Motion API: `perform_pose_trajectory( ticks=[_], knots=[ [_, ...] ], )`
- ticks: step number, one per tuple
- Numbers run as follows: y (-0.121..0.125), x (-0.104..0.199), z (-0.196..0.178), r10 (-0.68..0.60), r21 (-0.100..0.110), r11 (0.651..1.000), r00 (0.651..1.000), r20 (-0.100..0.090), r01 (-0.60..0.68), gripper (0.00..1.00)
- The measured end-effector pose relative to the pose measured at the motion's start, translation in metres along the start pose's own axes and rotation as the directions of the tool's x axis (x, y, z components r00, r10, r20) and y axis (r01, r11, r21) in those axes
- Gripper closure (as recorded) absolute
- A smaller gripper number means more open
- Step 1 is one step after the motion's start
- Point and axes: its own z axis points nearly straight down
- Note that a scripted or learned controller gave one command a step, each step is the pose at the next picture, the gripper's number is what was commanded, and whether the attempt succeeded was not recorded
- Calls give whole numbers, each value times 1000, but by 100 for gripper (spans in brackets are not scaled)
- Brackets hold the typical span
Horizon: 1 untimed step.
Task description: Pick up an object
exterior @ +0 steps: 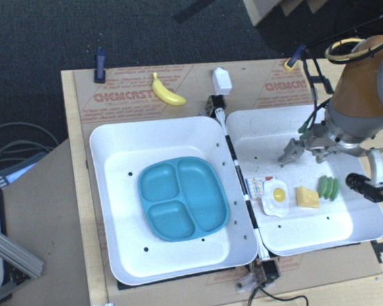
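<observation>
Cables (6, 147) are seen coiled on the dark floor at the far left, beside the table (94, 256). Printed cardboard covers the table top, and a small blue clip (99, 64) is set at its far left corner. Near it, behind the left bin (116, 208), a yellow toy banana (167, 92) is laid on the cardboard, well apart from everything in the bins. A teal divided plate (182, 197) is placed in the middle of the left bin, its three compartments bare. A white block (221, 80) is seen at the far edge where the two bins meet.

Along the near left part of the right bin (304, 239), four small things are lined up in a row: a printed packet (255, 186) just beside the bin's left wall, a toy fried egg (275, 196) touching or overlapping it, a yellow wedge of toy cheese (307, 198), and a green ribbed piece (327, 187) — the last two just beside each other.

The tool (305, 150) is held above the far half of the right bin, behind the row and apart from it. Its two fingers are spread — nothing is seen between them. The grey arm (359, 96) with its orange band is seen reaching in at the right edge.
</observation>
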Motion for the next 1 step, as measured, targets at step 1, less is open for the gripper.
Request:
perform_pose_trajectory(
  ticks=[1],
  knots=[
    [-29,17,56,1,-6,1000,1000,1,-1,0]
  ],
)
